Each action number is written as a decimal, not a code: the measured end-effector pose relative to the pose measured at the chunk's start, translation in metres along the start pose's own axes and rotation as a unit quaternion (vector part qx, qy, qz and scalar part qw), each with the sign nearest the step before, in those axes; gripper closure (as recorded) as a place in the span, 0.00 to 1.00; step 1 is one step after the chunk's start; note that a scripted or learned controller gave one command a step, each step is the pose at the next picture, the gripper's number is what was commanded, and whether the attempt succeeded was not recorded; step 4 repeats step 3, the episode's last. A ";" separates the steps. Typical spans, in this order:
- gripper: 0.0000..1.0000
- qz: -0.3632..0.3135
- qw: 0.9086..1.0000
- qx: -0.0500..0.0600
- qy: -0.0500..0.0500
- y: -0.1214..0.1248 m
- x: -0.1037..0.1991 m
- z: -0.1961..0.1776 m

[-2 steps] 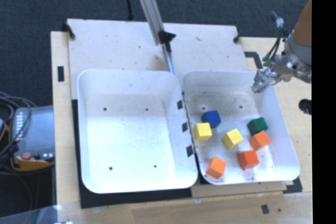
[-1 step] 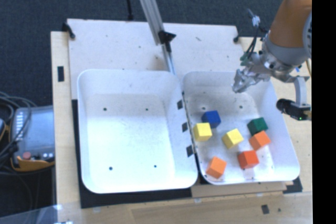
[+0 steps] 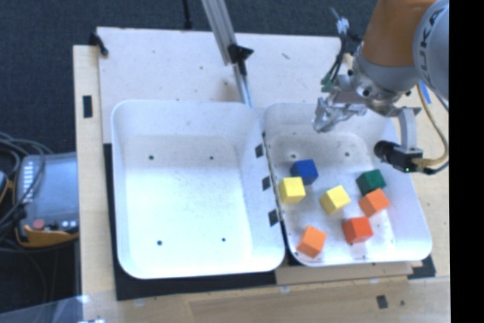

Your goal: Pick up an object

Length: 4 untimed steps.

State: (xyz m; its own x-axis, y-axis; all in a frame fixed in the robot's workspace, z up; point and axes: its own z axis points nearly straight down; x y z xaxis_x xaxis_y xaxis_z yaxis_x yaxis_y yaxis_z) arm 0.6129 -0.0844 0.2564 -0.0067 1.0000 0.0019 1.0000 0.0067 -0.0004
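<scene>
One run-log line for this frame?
gripper above right bin far end | blocks: blue block nearest | nothing seen held

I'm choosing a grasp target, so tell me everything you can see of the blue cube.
The blue cube is a small solid-coloured block, matte like painted wood or foam, resting flat on the floor of the right bin and turned slightly askew. It is the block nearest the gripper, which hovers above and behind it. A yellow cube sits right beside its front-left corner, possibly touching.
</scene>
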 end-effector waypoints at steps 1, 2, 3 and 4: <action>1.00 0.000 1.000 0.001 0.000 -0.010 0.052 0.013; 1.00 0.000 1.000 -0.001 0.000 -0.005 0.100 0.014; 1.00 0.000 1.000 0.001 0.000 -0.014 0.152 0.026; 1.00 0.000 1.000 0.001 0.000 -0.014 0.152 0.026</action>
